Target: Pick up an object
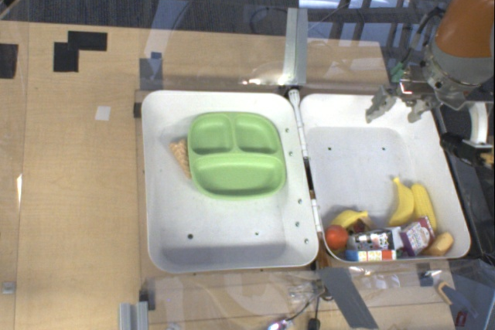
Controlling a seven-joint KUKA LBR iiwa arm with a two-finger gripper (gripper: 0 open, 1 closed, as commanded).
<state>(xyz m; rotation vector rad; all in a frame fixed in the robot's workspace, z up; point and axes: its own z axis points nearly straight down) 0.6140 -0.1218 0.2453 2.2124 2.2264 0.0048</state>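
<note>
Gripper (398,106) spread open, holding nothing, poised over the right bin (348,158); bananas (411,202) well below it, heaped among clutter in the near corner, probably slid there.

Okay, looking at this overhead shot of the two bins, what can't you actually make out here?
- Tan item in the left bin: mostly hidden under the green tray, camera view; what it is, unclear.
- Small boxes by the bananas in the right bin: labels too small to read.
- Arm: cut off by the right edge.
- Gripper: fingers spread, nothing between them.
</note>
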